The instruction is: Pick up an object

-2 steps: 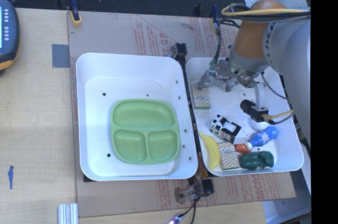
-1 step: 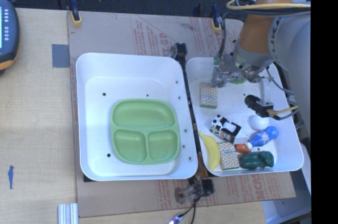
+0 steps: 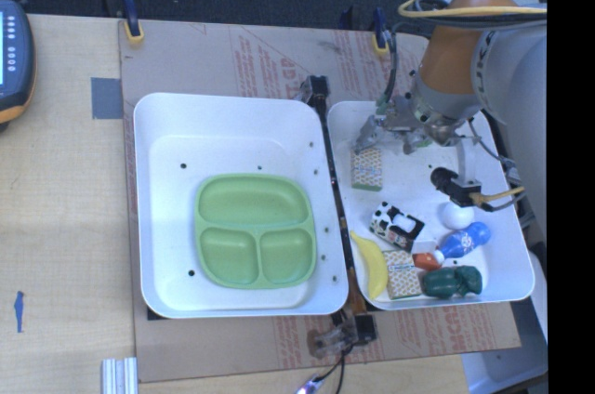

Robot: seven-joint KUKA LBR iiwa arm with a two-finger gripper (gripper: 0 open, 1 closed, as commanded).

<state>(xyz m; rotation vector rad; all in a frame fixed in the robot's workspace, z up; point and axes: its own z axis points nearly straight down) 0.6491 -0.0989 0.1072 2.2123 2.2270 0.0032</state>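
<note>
My gripper [image 3: 390,139] hangs over the back of the right bin [image 3: 502,276], under the grey arm with its orange band [image 3: 456,48]. Its fingers stand apart, so it is open with nothing between them. Just in front of the left fingertip [image 3: 364,141] lies a small patterned block [image 3: 366,168]. Further toward the front lie a black-and-white cow toy [image 3: 397,227], a white ball [image 3: 455,216], a blue toy [image 3: 463,241], a yellow banana [image 3: 373,265], a second patterned block [image 3: 403,279], a small red piece [image 3: 428,259] and a dark green object [image 3: 453,282].
The left bin [image 3: 158,197] holds a green divided plate [image 3: 255,229]. A raised rim [image 3: 333,197] separates the two bins. Most things crowd the right bin's front half, while its back part around the gripper has bare white floor.
</note>
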